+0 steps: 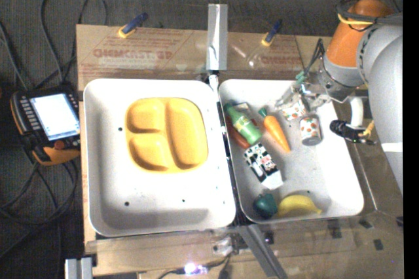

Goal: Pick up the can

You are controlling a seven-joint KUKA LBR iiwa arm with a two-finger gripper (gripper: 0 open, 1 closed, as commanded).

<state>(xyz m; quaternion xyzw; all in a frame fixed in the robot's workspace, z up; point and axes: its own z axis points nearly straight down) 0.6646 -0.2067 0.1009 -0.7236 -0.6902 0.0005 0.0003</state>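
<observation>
End effector (296,101) grip state unclear; can (309,129) beside it lies lengthwise up-down.

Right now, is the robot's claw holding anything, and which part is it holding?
It cannot be told. The gripper sits just above the small white can with red spots in the right white bin, but no grasp is visible.

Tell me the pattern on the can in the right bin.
White with red spots, seen in the camera view: the can lies beside the carrot.
</observation>
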